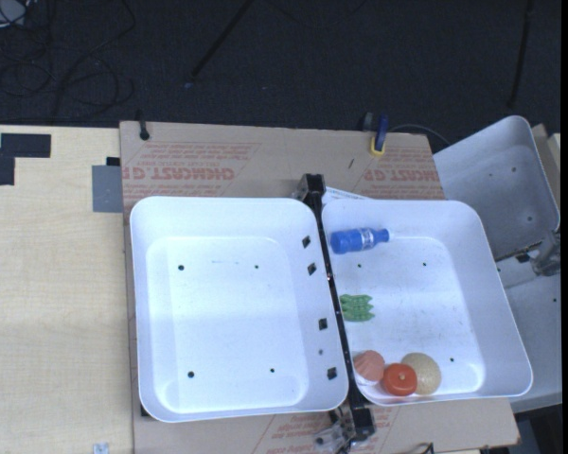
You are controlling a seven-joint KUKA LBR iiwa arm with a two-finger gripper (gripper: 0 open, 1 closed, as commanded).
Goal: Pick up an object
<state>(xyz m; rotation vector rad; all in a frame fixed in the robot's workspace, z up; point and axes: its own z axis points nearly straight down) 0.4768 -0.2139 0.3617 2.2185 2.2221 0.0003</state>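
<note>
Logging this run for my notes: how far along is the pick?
Nothing looks done yet. The bottle, green item, and the pink, red and tan pieces all lie in the right bin. Nothing is in hand. Left: reach in, grip one, lift.

A small grey part [547, 258] sits at the right edge of the camera view, at about mid-height, on the side from which the arm reaches in. The frame edge cuts it off. It is too small and too blurred to tell whether it is a section of the arm. Its orientation cannot be told.
</note>
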